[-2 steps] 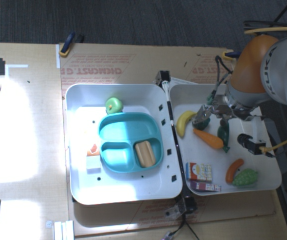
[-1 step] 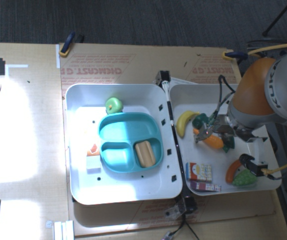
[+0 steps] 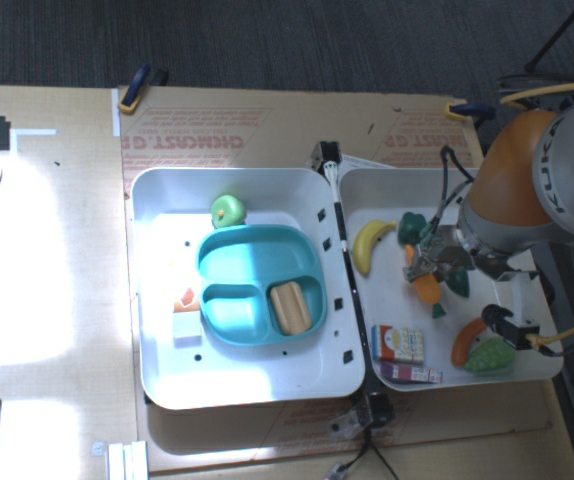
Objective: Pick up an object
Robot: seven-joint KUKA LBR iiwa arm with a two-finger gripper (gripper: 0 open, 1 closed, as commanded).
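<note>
Bins sit side by side on the bench in the overhead camera view. The left bin holds a blue divided plate near its middle, with a tan bread roll lying in the plate's lower right compartment. A green apple rests just above the plate's upper rim, and a small orange and white block lies just beside the plate's left edge.

The right bin holds a banana near its left wall, a small carton toward the lower left, and an orange and green vegetable toy in the lower right corner. The grey arm reaches in from the right, and its gripper hangs low over the middle of this bin. A small orange object lies directly under the gripper, touching or just below it, with a dark green piece just beside the gripper's upper left. Whether the gripper is spread or closed cannot be told from this angle, nor whether it grasps anything.
</note>
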